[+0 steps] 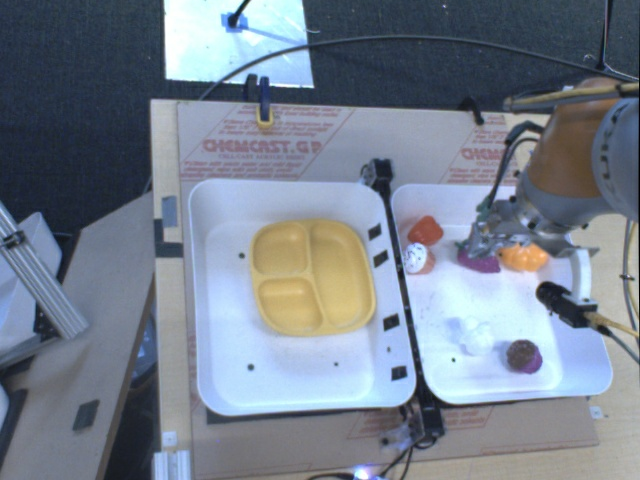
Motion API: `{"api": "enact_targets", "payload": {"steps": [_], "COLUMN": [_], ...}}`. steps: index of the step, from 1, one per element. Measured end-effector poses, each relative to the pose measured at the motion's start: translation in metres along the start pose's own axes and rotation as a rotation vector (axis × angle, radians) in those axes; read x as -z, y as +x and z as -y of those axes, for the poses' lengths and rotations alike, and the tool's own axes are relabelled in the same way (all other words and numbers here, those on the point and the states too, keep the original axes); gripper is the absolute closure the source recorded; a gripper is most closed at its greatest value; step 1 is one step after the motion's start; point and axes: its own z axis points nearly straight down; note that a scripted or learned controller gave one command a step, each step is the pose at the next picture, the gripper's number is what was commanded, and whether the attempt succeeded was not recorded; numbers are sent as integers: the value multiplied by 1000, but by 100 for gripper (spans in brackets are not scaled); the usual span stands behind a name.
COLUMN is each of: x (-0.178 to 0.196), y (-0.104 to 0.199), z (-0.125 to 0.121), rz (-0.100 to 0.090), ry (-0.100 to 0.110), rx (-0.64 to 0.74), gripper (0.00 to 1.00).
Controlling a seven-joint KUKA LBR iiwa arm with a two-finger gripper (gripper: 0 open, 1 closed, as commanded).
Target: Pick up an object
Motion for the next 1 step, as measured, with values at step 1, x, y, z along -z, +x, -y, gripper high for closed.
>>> {"api": "enact_targets", "payload": {"steps": [1], "x": [50], "y": [5], "z": [6], "rz": [-1], "ry": [3], "rx": [1], "gripper": [100]}}
